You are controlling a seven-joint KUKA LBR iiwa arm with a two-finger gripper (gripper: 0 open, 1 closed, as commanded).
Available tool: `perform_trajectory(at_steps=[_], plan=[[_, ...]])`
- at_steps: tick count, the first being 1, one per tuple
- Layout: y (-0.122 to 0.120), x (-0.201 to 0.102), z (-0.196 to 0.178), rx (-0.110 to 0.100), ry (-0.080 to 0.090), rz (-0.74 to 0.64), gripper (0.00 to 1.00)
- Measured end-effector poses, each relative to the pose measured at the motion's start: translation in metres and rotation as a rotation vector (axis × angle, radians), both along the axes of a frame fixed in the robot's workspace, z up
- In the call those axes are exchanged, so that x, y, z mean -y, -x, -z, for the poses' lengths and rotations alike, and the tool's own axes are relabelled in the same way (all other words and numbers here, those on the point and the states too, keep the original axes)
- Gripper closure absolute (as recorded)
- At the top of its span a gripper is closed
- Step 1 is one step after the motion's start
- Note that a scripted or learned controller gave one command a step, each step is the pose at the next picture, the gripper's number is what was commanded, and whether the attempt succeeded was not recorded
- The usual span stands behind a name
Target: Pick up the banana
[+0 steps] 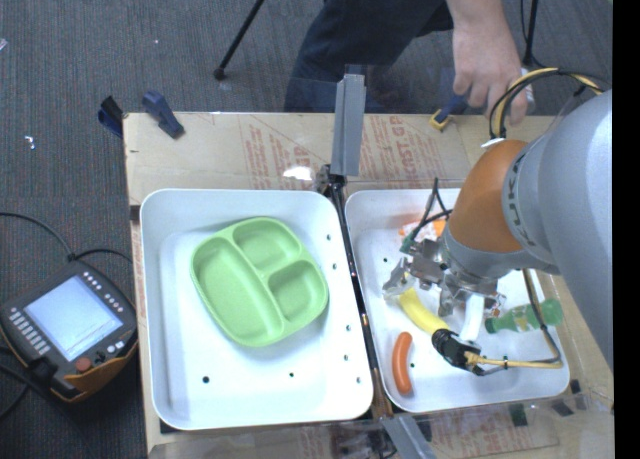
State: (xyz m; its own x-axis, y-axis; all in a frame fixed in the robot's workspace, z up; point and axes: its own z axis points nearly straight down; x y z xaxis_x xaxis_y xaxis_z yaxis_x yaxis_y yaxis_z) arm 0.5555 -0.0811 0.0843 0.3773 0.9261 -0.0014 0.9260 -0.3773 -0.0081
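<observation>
You have the banana (421,312) lying in the right bin (385,209), its long axis running from upper left to lower right. The end effector (440,287) sits directly over it, low in the bin, its centre just above and right of the banana's middle. Whether it is spread or closed cannot be told; the wrist hides it. A hot dog (402,363) lies just below-left of the banana, and a green bottle (522,319) lies to its right.

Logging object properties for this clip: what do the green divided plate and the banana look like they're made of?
Green divided plate: likely moulded plastic, matte, uniform colour with soft rounded compartment ridges. Banana: probably a plastic toy, going by its smooth, even yellow surface, though it is small and partly covered by the gripper.
</observation>
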Motion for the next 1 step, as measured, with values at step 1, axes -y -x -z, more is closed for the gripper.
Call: perform_trajectory(at_steps=[1], plan=[[0.0011,0.0016,-0.0059,-0.007,-0.004,0.007,1.00]])
